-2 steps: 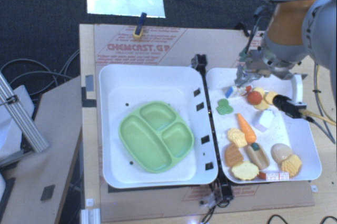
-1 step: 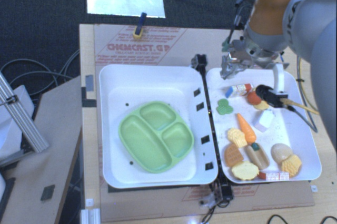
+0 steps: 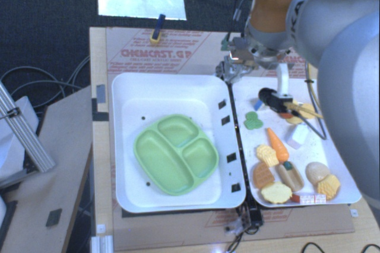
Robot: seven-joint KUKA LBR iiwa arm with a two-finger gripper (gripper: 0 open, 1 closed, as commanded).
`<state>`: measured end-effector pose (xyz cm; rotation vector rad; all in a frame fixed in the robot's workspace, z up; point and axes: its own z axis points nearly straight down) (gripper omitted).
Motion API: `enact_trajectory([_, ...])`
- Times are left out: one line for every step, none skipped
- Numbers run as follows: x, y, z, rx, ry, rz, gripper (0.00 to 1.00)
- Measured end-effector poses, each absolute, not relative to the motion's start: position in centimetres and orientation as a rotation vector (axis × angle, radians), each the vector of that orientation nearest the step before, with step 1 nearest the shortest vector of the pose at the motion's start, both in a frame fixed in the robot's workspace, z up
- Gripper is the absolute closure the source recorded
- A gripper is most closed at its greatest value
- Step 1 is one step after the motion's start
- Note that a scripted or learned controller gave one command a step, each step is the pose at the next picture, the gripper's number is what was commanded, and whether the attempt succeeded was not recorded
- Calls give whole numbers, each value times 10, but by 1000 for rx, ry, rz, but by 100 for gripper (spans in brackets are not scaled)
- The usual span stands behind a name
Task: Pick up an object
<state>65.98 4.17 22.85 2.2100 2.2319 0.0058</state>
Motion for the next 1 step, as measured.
enact_trajectory([658, 23, 233, 2220, 2220, 2, 100])
